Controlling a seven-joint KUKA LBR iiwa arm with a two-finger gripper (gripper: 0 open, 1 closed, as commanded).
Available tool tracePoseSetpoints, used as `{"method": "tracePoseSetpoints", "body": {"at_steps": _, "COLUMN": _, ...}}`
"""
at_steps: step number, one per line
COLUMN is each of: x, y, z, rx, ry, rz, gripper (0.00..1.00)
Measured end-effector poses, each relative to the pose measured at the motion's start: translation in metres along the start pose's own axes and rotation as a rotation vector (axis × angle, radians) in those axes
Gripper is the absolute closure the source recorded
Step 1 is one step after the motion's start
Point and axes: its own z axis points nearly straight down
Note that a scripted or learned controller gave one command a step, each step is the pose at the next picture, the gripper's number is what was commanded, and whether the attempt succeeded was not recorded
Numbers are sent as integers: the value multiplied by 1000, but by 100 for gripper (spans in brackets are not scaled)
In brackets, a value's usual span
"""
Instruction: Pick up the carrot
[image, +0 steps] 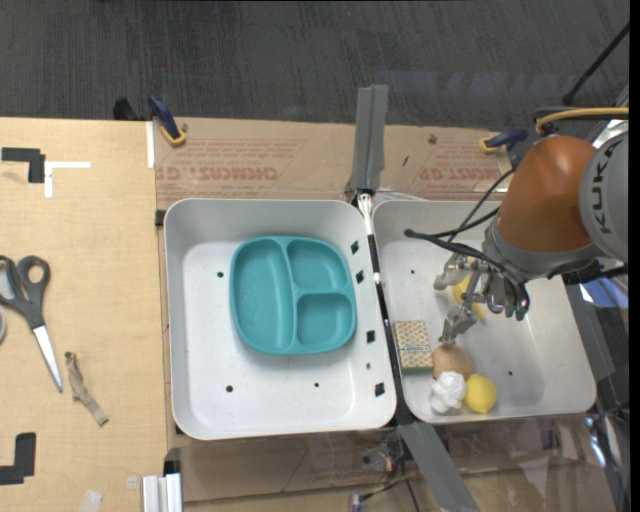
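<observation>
2 white bins flank a KUKA gripper (462, 318) hovering in the right bin (545, 395), grip state impossible to tell, no carrot identifiable among items below, pickup apparently not done.

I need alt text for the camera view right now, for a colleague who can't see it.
The gripper hangs low in the right bin, above a small cluster at its near edge: a sponge, a brown item, a white item and a lemon. A teal divided plate lies in the left bin.
</observation>
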Motion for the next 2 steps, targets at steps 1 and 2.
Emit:
{"method": "tracePoseSetpoints", "body": {"at_steps": 1, "x": 58, "y": -65, "z": 0, "rx": 0, "ry": 0, "rz": -140, "gripper": 0}}
{"method": "tracePoseSetpoints", "body": {"at_steps": 2, "x": -68, "y": -95, "z": 1, "rx": -1, "ry": -1, "rz": -69, "gripper": 0}}
